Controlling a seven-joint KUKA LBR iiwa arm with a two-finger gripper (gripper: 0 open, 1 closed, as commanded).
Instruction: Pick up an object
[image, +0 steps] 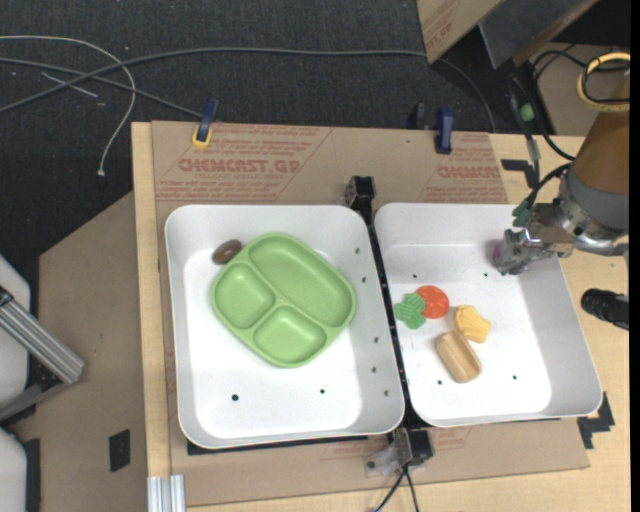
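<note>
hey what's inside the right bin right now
In the right bin: a red and green toy, a yellow piece and a tan block. The pincer hovers above its far side.

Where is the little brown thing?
The brown thing lies in the left bin, near its far left corner, touching the green plate's upper left edge.

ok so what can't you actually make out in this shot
- Gripper: small and blurred in the camera view, so its opening is unreadable.
- Arm: cut off by the right edge.
- Brown thing beside the green tray: too small to identify.
</note>
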